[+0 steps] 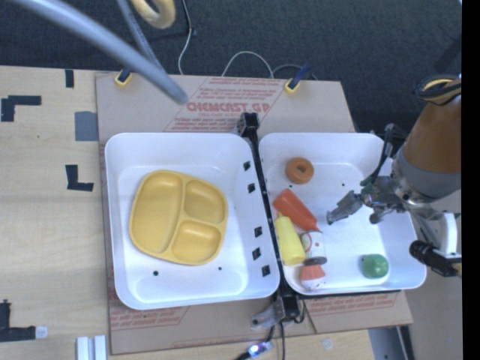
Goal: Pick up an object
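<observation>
The right bin [341, 150] holds a brown ring-shaped donut [300, 170] near its back, an orange carrot-like piece [295, 210], a yellow bottle-shaped object [289, 240], a small red and white item [313, 269] at the front, and a green round object [374, 265] at the front right. My gripper [354, 206] hangs over the middle right of this bin, pointing left, above bare white floor. It is apart from every object, and nothing shows between its fingers. The orange-banded arm [435, 137] comes in from the right.
The left bin [120, 156] holds a yellow divided plate [178, 217]. A black clip divider [257, 193] runs between the two bins. Both bins rest on a cardboard sheet [225, 100] on the wooden bench. Grey hoses [90, 28] cross the upper left.
</observation>
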{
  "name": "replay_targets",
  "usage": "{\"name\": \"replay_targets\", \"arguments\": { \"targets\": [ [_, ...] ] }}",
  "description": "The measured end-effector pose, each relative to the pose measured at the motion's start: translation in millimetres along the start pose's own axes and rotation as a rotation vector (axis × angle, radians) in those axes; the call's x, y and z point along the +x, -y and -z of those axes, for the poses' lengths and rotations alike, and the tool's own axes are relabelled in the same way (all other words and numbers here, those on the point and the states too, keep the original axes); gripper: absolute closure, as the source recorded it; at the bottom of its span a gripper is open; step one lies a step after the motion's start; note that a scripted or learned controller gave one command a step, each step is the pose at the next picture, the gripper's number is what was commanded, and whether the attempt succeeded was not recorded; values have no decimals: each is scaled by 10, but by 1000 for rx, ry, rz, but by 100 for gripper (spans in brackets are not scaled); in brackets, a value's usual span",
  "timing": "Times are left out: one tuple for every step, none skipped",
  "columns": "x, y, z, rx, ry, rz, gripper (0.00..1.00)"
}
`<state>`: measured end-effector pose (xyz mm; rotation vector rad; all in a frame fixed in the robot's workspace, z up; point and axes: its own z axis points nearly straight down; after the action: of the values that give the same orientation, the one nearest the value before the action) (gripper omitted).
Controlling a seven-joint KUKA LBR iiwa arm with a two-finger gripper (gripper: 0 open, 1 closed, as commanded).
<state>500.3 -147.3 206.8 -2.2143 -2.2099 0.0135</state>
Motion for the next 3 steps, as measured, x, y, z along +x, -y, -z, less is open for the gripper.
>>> {"name": "replay_targets", "arguments": {
  "targets": [
    [3, -23, 46, -10, 2, 4, 0],
    [-2, -101, -582, -4, 1, 3, 0],
    [51, -35, -1218, -7, 2, 3, 0]
  ]
}}
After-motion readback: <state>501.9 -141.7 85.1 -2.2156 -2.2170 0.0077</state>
